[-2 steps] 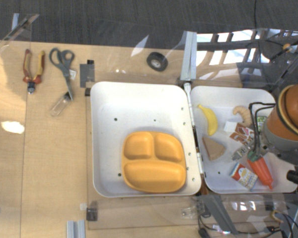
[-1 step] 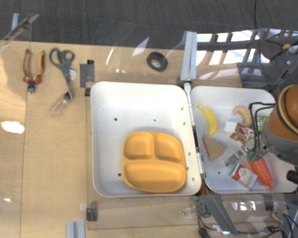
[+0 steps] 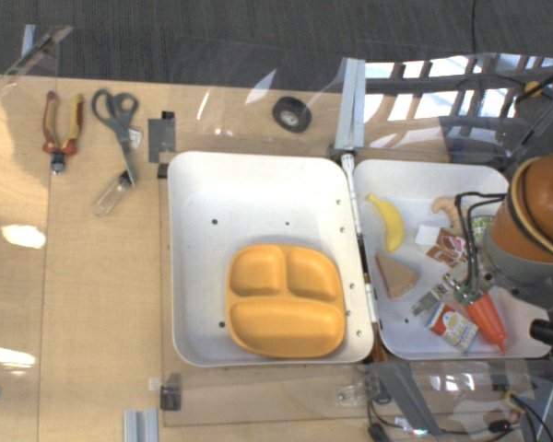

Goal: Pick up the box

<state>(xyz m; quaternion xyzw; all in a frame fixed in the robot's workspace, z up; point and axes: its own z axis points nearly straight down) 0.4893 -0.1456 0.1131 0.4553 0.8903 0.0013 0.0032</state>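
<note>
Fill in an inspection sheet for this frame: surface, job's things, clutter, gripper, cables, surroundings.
Surface: wooden bench bearing left bin and right bin.
Job's things: small box, lying in the right bin's near part beside an orange carrot.
Clutter: yellow divided tray in the left bin; banana, brown wedge and small packets in the right bin.
Gripper: the arm hangs over the right bin; fingers not discernible.
Cables: dark wires at the bench's near edge.
Surroundings: pliers, scissors, tape roll on the bench.
</note>
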